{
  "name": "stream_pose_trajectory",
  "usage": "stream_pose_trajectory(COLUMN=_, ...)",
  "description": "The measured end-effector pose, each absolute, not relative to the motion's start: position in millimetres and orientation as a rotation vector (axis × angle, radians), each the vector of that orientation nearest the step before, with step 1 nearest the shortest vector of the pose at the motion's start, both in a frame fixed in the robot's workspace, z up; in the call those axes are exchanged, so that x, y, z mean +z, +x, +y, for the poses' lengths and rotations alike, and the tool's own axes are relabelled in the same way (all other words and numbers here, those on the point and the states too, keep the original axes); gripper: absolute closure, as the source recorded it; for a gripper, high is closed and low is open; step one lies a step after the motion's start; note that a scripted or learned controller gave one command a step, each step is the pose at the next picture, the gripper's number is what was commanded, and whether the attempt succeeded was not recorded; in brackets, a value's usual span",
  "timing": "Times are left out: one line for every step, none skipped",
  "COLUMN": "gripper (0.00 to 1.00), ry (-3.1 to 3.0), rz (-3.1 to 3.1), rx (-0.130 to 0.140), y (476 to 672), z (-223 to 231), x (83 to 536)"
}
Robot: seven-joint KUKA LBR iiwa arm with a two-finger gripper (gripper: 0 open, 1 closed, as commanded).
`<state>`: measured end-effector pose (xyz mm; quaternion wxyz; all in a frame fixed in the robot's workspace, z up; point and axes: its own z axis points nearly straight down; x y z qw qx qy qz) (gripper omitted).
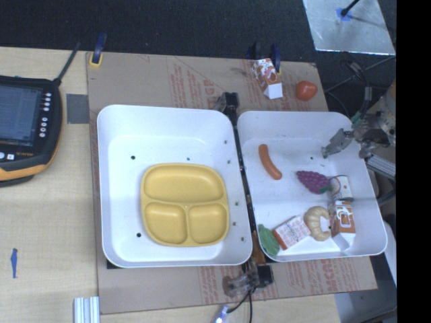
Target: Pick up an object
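The right bin [296, 130] holds an orange sausage [270, 161], a purple bunch of grapes [313, 180], a pale croissant [317, 222], a red-and-white carton [292, 233], an orange-and-white carton [343, 216] and a green item [268, 240] at its front left corner. My gripper [335, 144] reaches in from the right over the bin's back right part, its grey fingers spread open with nothing between them. It hangs to the right of the sausage and behind the grapes.
The left bin [121, 140] holds a yellow divided tray [184, 202]. Behind the bins on the cardboard stand a small carton [267, 76] and a red tomato [306, 90]. A control pendant [23, 126] lies at the far left.
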<state>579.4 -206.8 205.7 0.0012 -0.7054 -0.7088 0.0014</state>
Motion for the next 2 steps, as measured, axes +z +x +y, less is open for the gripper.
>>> stream_pose_trajectory(gripper=0.0, ry=-2.216, rz=-2.226, rx=0.0, y=656.8, z=-187, x=222)
stream_pose_trajectory(gripper=0.0, ry=-2.212, rz=-2.224, rx=0.007, y=599.6, z=-212, x=90)
